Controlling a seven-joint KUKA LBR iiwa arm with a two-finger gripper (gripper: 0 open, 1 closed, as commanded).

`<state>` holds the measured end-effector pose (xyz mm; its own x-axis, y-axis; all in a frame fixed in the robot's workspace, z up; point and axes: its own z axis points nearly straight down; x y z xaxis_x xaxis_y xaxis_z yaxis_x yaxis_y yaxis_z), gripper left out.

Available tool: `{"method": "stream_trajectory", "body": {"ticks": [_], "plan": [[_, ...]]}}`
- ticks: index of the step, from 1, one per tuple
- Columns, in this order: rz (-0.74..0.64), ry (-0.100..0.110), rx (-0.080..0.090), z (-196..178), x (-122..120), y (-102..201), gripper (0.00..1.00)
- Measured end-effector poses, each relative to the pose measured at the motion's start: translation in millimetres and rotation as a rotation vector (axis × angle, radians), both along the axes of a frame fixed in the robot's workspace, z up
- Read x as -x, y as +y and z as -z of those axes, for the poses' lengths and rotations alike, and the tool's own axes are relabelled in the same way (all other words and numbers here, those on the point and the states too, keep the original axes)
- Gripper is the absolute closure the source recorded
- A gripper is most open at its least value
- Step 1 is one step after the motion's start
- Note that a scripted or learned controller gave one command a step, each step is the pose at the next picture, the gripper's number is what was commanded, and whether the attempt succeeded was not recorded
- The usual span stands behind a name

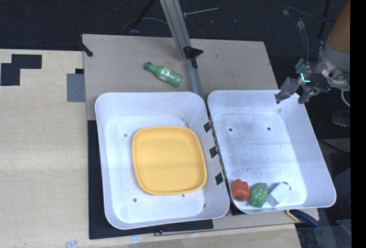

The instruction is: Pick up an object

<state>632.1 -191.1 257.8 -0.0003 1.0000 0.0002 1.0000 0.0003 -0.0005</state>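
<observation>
In the right bin (269, 144), three small objects lie together at its near corner: a red-orange pepper-like piece (240, 190), a green lumpy piece (258, 195) and a white-grey block (278, 193). A yellow square plate (168, 159) lies flat in the left bin (114, 127). My gripper (294, 91) hangs over the right bin's far right corner, far from the three objects. Its two dark fingers are spread, with nothing between them.
A green bottle (164, 74) lies on its side on the bench behind the left bin. A slanted metal bar (178, 18) rises behind the gap between the bins. Cables lie on the dark floor at the back.
</observation>
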Motion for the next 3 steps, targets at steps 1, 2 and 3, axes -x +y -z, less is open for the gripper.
{"method": "stream_trajectory", "body": {"ticks": [1,2,3], "plan": [[0.000,0.000,0.000,0,0,0,0.00],[-0.001,0.003,-0.001,43,2,3,0.00],[-0.001,0.005,-0.001,106,0,5,0.00]]}}
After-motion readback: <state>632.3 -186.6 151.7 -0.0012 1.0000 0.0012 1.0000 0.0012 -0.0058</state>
